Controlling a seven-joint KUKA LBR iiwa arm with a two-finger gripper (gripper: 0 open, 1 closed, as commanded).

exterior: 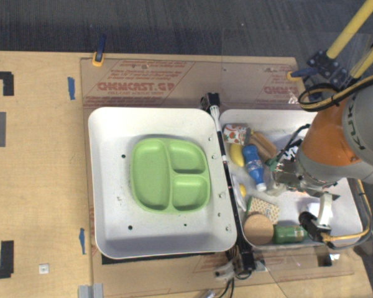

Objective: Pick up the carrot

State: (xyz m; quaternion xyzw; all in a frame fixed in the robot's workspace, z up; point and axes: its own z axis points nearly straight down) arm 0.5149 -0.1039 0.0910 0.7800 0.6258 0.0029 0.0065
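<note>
The carrot (pixel 263 143), an orange-tan stick, lies slantwise in the upper left part of the right bin (pixel 342 213). It touches a blue bottle (pixel 255 164) just below it. My gripper (pixel 277 174) hangs low over the middle of that bin, just right of the bottle and below the carrot's lower end. I see nothing held in it. The orange-banded wrist (pixel 326 143) covers the bin's right part.
Around the carrot lie a strawberry-print can (pixel 235 132), a yellow piece (pixel 236 154), a patterned packet (pixel 265 210), a round tan lid (pixel 257 228) and a green item (pixel 289 233). The left bin (pixel 105 166) holds a green divided plate (pixel 170 174).
</note>
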